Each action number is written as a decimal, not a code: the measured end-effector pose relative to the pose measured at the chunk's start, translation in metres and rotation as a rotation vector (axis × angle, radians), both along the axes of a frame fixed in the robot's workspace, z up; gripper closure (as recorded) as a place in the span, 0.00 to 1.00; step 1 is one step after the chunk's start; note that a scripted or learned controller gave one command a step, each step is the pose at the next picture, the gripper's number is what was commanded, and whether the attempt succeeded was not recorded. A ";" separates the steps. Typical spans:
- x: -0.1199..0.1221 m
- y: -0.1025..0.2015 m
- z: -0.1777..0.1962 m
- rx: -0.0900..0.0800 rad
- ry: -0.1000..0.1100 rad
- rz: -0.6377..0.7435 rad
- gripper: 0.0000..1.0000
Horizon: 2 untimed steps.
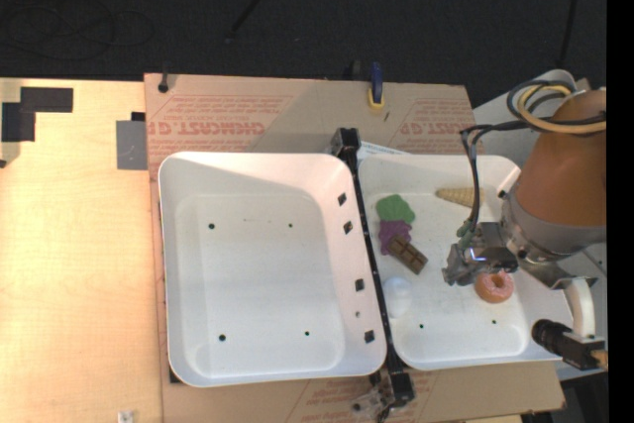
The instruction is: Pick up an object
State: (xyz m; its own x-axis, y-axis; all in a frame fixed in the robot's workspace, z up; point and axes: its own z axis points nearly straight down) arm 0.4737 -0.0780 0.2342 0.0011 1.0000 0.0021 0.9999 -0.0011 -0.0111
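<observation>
Over the right bin (436, 352), the grey arm reaches in from the right, and its gripper (468, 263) hangs low near the bin's right side. Whether the claw is open or closed cannot be told at this angle, and nothing can be seen held in it.

Two white bins sit side by side on the bench. Objects lie on the right bin's floor. A donut (494, 287), pink and ring-shaped, lies just beside the gripper, toward the bin's right edge and front. A cone (456, 197), pale tan, rests near the back edge. Near the left wall, close to the divider between the bins, a green piece (396, 208) lies furthest back, a purple piece (395, 234) just in front of it, and a brown bar (408, 257) in front of that, close to or touching the purple piece. A small pale, bluish item (397, 290) sits nearer the front, hard to make out.

The step in hand looks like the approach to a grasp, with the donut the likeliest target since it is closest. The next move would call for centering the claw over the chosen object, closing on it and lifting straight up.
</observation>
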 end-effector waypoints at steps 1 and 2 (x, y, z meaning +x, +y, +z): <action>0.003 0.037 0.067 -0.001 -0.013 0.006 1.00; 0.002 0.085 0.130 -0.002 -0.012 0.006 1.00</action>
State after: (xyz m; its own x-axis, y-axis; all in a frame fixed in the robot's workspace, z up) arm 0.4760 0.0069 0.3643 -0.0049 1.0000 0.0003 1.0000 0.0049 0.0007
